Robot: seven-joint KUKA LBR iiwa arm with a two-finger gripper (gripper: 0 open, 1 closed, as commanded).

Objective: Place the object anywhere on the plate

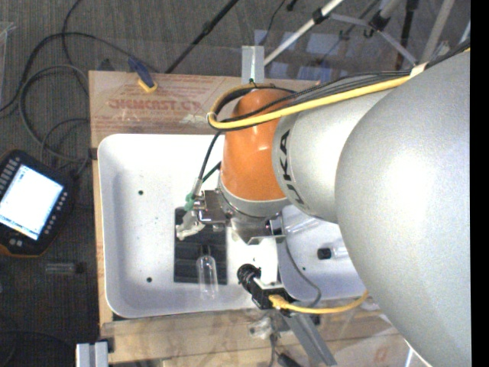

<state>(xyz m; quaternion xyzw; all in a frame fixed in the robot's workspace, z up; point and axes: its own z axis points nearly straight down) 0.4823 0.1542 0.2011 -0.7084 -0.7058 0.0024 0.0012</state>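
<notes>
The claw [200, 260] hangs low over the left bin [130, 205], a black block with a clear, rounded fingertip [205, 275] poking out at its lower end. Whether its fingers are spread or closed cannot be told, since the black body covers them from above, and nothing can be seen gripped between them. Nothing that could be the task's object or the plate can be made out near the claw; the arm may be covering them, so their place cannot be told.

Just above the claw sits a silver metal bracket [200, 209] with a green wire [200, 178] running up from it. Above that comes the orange band [256, 147] of the arm, then the big grey arm [397, 197] itself, which covers most of the right bin [321, 270]. A yellow cable [306, 98] loops over the orange band and along the arm.

The bins rest on a wooden bench [145, 102]. Off the bench at the left, a handheld screen [30, 201] lies on the floor, lit white.
</notes>
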